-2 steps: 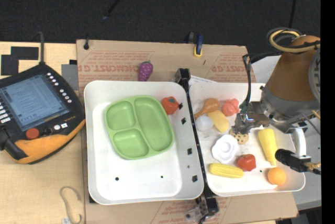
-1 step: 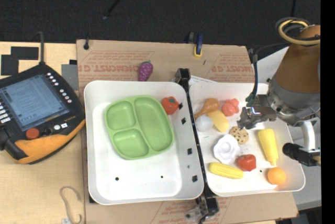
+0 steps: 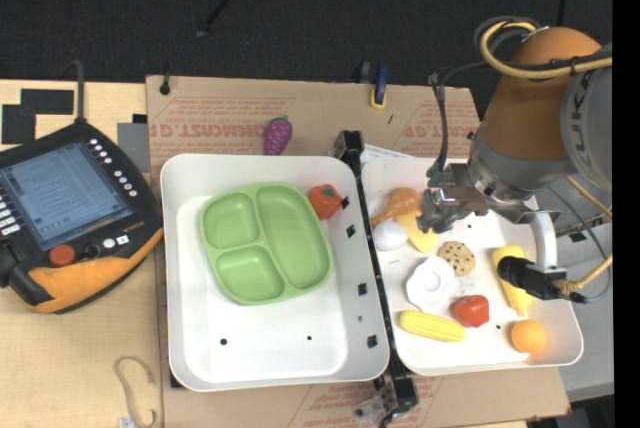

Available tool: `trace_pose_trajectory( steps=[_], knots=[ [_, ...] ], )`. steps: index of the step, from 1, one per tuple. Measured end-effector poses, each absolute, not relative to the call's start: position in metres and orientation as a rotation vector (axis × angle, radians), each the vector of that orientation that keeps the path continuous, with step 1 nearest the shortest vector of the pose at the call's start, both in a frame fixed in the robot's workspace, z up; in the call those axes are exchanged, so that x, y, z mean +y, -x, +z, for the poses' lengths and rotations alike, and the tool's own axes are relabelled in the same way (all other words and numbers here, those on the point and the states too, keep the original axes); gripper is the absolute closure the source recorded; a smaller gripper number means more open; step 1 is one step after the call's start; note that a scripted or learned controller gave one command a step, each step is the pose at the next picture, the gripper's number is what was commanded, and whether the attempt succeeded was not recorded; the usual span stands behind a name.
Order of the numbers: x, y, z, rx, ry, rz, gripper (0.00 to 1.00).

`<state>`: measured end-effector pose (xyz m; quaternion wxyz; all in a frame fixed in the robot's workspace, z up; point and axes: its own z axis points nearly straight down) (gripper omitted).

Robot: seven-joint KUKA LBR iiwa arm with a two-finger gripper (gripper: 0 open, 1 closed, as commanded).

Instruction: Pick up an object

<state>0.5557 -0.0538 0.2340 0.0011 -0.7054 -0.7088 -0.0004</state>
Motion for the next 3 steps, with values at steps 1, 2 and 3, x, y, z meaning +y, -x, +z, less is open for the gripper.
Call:
trace_pose_trajectory(
  steps=[1,2,3],
  knots=[
    [-0.012,-0.584,0.237,-2.225,2.216,0.000,1.00],
    [-0.014,-0.593,0.234,-2.226,2.215,0.003,1.00],
    [-0.012,-0.596,0.228,-2.226,2.213,0.005,1.00]
  ],
)
